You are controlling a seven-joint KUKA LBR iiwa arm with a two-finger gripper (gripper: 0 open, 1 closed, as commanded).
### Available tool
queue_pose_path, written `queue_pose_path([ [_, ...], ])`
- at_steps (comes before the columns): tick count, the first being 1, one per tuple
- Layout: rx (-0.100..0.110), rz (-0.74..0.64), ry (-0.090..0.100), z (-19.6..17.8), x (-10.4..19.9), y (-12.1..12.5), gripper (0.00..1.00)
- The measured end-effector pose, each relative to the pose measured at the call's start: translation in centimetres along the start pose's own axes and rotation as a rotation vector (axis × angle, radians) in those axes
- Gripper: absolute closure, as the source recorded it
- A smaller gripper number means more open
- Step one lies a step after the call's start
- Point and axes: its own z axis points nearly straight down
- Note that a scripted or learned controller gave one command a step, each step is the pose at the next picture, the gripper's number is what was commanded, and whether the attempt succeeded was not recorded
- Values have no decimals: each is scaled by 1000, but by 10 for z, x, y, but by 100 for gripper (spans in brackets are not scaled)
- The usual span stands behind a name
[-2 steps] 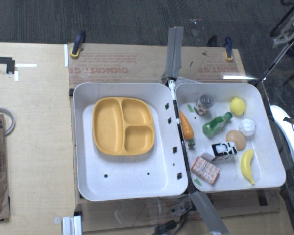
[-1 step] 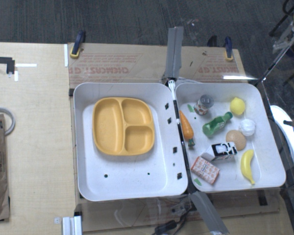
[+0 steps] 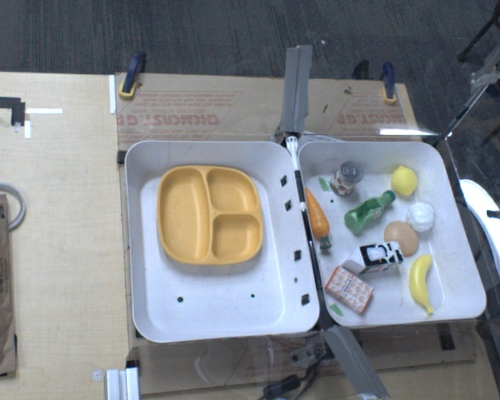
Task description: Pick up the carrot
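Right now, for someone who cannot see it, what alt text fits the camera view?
An orange carrot lies along the left wall of the right white bin, beside a green bottle, lemon and banana. The left bin holds a yellow divided plate.

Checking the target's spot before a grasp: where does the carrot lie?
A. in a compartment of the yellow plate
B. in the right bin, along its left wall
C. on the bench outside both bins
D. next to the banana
B: the carrot lies in the right bin against its left wall, beside the divider.
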Motion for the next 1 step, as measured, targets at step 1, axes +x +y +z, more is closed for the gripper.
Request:
queue_pose_path([
  [1, -1, -245, -1, 0, 0, 0, 0],
])
